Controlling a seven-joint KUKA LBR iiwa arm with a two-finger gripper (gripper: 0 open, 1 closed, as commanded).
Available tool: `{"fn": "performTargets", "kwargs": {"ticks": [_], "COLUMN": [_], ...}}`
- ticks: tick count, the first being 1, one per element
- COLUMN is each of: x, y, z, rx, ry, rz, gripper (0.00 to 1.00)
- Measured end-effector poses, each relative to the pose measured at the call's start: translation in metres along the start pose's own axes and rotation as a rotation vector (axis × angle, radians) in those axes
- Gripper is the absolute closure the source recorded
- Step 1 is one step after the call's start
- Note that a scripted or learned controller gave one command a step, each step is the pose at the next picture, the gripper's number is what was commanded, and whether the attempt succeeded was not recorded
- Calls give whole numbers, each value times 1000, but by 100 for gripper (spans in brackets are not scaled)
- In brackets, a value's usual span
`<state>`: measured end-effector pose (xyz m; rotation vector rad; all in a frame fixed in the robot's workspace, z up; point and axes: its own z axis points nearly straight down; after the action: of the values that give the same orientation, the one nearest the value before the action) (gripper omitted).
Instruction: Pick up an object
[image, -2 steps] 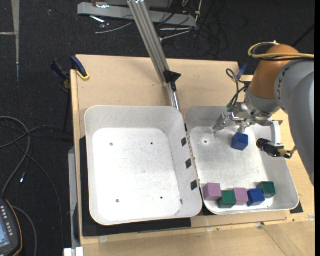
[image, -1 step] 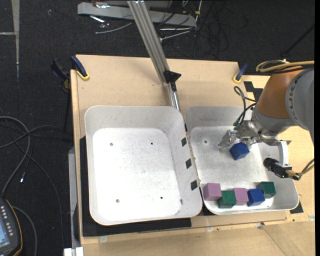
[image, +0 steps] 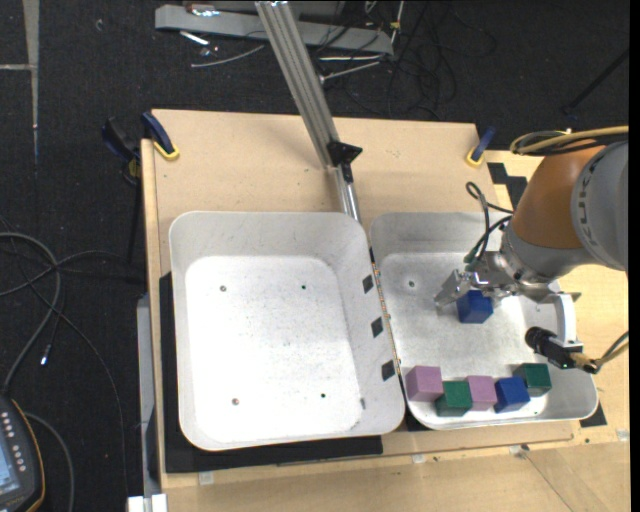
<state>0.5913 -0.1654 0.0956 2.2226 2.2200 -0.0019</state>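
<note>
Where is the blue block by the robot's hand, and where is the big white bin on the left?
blue block (image: 476, 307), camera view, its top face.
left white bin (image: 268, 325), camera view, its bare floor.

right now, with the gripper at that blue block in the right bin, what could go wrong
1. The gripper sits over the blue block, but a firm hold cannot be confirmed, so the block may stay behind or slip when the arm lifts.
2. If it drops, the block could roll toward the row of blocks along the near edge of the right bin and scatter them.
</note>
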Motion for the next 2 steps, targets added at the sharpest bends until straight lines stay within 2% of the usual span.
{"fn": "performTargets", "kwargs": {"ticks": [1,2], "x": [0,84], "y": [1,49], "z": [-10,-105], "rx": [-2,-12], "ry": [0,3], "rz": [0,-12], "gripper": [100,100]}}
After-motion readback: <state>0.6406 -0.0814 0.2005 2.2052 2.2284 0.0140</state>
